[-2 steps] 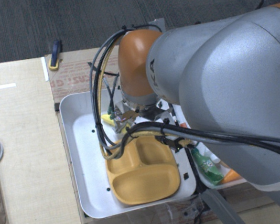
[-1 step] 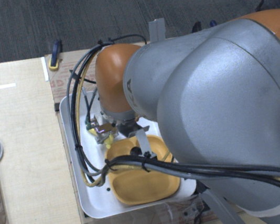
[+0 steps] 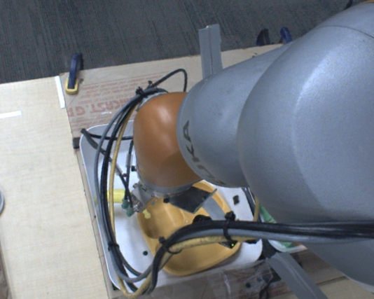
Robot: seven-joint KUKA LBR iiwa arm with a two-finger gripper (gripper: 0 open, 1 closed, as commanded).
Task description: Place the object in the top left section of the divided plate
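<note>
The divided plate (image 3: pixel 178 242), yellow, lies in a shallow white bin (image 3: pixel 104 216) under the bulk of the grey KUKA arm (image 3: pixel 300 147), whose orange band (image 3: pixel 161 142) hangs right over it. Black cables (image 3: pixel 119 192) loop down its left side. The gripper itself is buried beneath the wrist, so whether anything is pinched in it cannot be told. A small yellow-green piece (image 3: pixel 119 200) shows just left of the plate, touching or just beside its rim. By the look of things the placing is under way, not confirmed done.
</note>
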